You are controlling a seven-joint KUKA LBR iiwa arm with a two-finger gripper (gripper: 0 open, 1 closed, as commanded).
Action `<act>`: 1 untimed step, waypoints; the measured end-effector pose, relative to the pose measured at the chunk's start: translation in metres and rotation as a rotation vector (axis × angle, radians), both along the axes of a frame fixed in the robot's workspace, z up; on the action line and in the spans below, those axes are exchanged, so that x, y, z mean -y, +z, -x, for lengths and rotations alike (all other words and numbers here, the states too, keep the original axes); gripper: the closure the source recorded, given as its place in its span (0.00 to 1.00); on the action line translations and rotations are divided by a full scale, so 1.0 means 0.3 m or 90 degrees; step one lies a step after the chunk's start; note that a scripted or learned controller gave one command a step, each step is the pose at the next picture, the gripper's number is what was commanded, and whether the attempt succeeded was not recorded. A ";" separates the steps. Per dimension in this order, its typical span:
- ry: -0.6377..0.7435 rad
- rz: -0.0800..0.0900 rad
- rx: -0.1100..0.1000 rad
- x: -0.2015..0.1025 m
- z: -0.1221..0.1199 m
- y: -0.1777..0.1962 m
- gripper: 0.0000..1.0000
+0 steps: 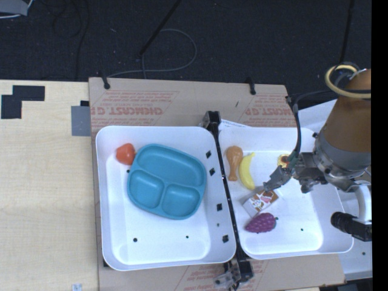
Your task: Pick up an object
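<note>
gripper (271,185) over carton (261,201), jaw state unclear | grapes (261,223) at 6, banana (247,171) at 11 | carton axis 2–8

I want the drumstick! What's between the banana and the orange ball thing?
In the camera view, the drumstick sits right beside the banana; then come the bins' divider and the blue plate before the orange ball.

small carton (261,201) | white, printed | tilted | right bin (306,238), between banana (247,170) and grapes (261,223)
</note>
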State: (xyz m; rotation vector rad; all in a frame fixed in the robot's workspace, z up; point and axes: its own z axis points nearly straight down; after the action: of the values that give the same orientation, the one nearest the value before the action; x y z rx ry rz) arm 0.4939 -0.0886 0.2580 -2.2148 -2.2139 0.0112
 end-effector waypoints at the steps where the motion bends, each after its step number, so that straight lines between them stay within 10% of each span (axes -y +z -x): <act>1: 0.001 0.001 0.005 0.001 -0.005 0.013 0.00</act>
State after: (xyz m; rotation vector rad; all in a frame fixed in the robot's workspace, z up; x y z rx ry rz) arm 0.4954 -0.0888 0.2620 -2.2181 -2.2198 0.0031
